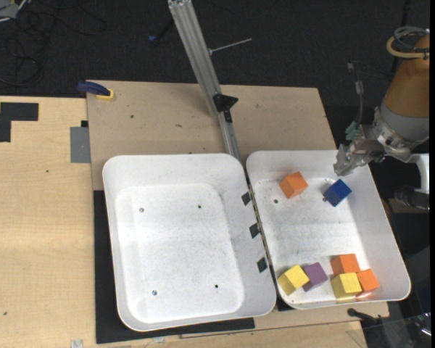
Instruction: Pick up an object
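Pale plywood is forming the bench (pixel 174 122), and on it two shallow white bins are sitting side by side, their inner rims nearly touching along a line of small black clips. Beneath them a dark mat is showing at the left and lower edges. Left of the bench a second light wood surface (pixel 29 216) is lying, carrying black and grey rectangular patches. Behind everything the floor is looking dark, with loose cables trailing at the upper left. A ribbed metal rail (pixel 201 64) is slanting down from the top centre toward the gap between the bins. A small blue and yellow clamp (pixel 96 89) is resting at the bench's far left corner.

From the one camera above, the left bin (pixel 130 172) is showing a speckled white floor. The right bin (pixel 391 259) is holding the blocks: an orange cube (pixel 293 184) near its far side, a blue cube (pixel 337 192) just to the right of it, and a cluster at the near edge of a yellow cube (pixel 293 278), a purple cube (pixel 315 274), another yellow and two more orange.

Reaching in from the right, the gripper (pixel 346 164) is hanging just above and beside the blue cube; whether its fingers are apart or together I cannot tell.
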{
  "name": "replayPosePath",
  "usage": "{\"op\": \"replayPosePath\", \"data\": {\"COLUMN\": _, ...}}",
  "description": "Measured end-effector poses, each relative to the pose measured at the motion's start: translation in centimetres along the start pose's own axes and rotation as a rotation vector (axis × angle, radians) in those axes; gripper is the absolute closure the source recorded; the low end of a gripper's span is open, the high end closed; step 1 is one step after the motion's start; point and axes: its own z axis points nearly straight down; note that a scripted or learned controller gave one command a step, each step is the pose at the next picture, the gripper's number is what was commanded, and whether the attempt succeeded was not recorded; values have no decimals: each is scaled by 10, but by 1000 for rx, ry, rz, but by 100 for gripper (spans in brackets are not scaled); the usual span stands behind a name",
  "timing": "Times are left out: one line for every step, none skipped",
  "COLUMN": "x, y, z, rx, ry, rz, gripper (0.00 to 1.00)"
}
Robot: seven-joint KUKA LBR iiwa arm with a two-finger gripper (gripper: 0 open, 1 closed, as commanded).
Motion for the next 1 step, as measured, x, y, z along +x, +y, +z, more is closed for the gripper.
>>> {"op": "replayPosePath", "data": {"x": -5, "y": -4, "z": -45, "rx": 0, "ry": -1, "rz": 1, "gripper": 100}}
